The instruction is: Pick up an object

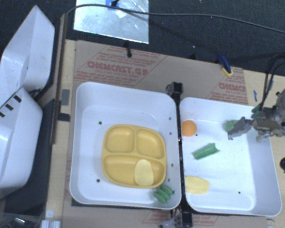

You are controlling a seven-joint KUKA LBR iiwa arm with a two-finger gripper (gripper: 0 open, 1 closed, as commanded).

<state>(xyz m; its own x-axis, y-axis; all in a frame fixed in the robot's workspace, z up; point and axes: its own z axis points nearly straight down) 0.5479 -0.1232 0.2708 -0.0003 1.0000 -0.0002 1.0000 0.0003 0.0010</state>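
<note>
Even overhead light, soft shadows, glare on the foil sheet [114,7], slight blur

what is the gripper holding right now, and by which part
It cannot be told. The gripper hovers over the right bin with something small and green at its tip, but the view is too coarse to show whether that is held.

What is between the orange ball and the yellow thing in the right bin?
In the camera view, a green piece lies between the orange ball and the pale yellow piece, a bit to the right of the line between them.
</note>
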